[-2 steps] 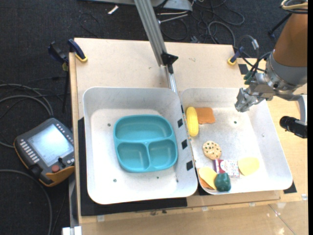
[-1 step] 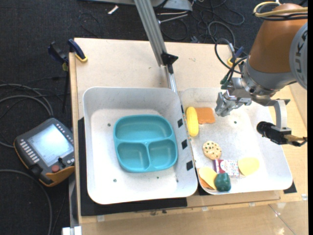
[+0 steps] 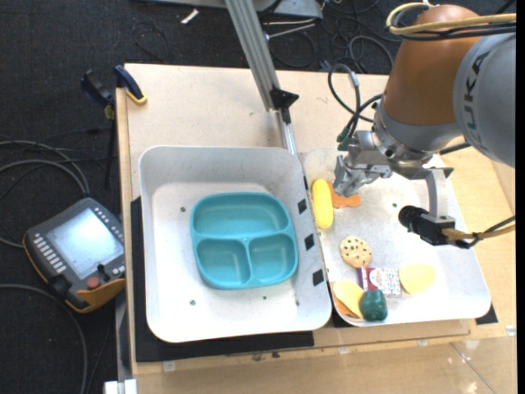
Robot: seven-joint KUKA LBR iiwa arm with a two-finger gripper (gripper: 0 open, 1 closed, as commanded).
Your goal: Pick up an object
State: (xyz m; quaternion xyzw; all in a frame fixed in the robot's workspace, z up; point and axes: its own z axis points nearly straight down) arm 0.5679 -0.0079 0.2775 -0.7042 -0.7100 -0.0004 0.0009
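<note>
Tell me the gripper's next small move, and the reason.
Probably a short descent. The gripper hangs over the right bin, right above an orange piece beside the yellow banana-like toy; nothing shows between its jaws.

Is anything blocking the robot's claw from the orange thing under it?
Nothing visible. The gripper hangs right over the small orange piece in the right bin. The yellow banana toy lies beside it, not between.

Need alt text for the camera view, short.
A grey-and-orange robot arm reaches in from the right, its hand low over an orange item in the right white bin, next to a yellow banana-like toy. That bin also holds a cookie and other toy foods; the left bin holds a teal divided tray.
</note>
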